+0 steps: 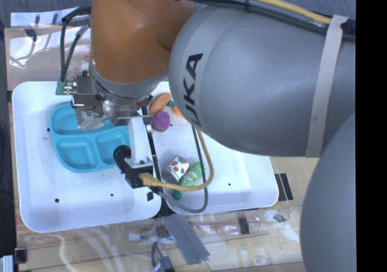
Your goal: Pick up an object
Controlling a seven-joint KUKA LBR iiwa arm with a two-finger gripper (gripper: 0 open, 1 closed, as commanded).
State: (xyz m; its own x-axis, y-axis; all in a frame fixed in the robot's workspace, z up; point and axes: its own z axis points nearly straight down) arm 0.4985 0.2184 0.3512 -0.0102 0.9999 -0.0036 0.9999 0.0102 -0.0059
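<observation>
The arm (254, 77) is filling the frame from twelve to four o'clock, a smooth grey casing with large dark letters, of which "UKA" can be read on its curved side. Just toward ten o'clock from those letters, its glossy orange band (136, 23) is bulging above the wrist, with black and yellow cables strapped across the top.

Below it the table (72, 246) is carrying two shallow white bins. The left bin (36, 162) is lying toward eight o'clock, matte plastic with rounded corners. The right bin (248, 192) is sitting beside it toward five o'clock, largely covered by the arm.

A blue tray (84, 147) with rounded moulded compartments is resting in the left bin. The end effector (91, 116) is hanging over the tray's upper edge, at about nine o'clock of centre; whether its fingers are apart or together cannot be told, as the metal wrist block is hiding them.

The small objects are lying in the right bin, toward three to five o'clock from the end effector and apart from it: an orange rounded piece (159, 102), a purple ball (161, 121) just below it, then a white item with red spots (176, 168) touching a green rounded thing (192, 175).
</observation>
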